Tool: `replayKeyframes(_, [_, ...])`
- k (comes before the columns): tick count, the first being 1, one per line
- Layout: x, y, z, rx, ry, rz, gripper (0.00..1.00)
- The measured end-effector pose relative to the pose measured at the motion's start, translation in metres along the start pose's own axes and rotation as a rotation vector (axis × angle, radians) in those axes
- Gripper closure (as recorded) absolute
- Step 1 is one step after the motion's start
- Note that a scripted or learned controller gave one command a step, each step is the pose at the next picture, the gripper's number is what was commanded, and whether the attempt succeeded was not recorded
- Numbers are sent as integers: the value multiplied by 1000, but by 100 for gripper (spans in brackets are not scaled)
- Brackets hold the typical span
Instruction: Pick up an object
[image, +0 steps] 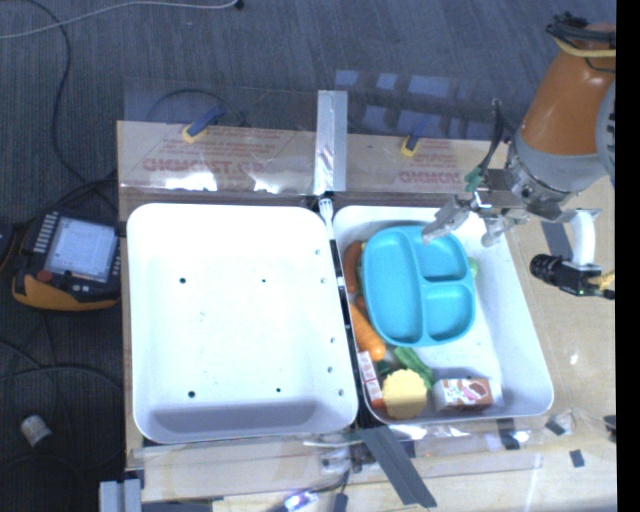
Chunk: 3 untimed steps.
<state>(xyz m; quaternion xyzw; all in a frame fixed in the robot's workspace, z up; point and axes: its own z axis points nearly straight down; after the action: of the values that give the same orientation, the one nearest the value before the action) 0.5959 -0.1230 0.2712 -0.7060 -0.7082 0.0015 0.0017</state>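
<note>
My gripper (465, 230) hovers over the far edge of the right bin (520, 330), its fingers (438, 227) spread open with nothing between them. One fingertip sits right above the far rim of a blue divided plate (415, 285) that leans across the bin's middle. An orange carrot-like piece (366, 335) lies along the plate's left side. A green item (410, 360), a yellow block (403, 392) and a small red and white carton (463, 393) lie at the near end of the bin.
The left white bin (235, 320) stands beside the right one, split from it by a narrow rim. A handheld pendant (70, 262) lies on the floor to the left. Cardboard and tape line the bench behind the bins.
</note>
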Motion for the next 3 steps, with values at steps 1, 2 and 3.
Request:
replayKeyframes(1, [1,1,-7,4,1,-2,100])
replayKeyframes(2, [-12,61,22,0,-2,188,100])
replayKeyframes(3, [-52,73,45,1,-2,395,100])
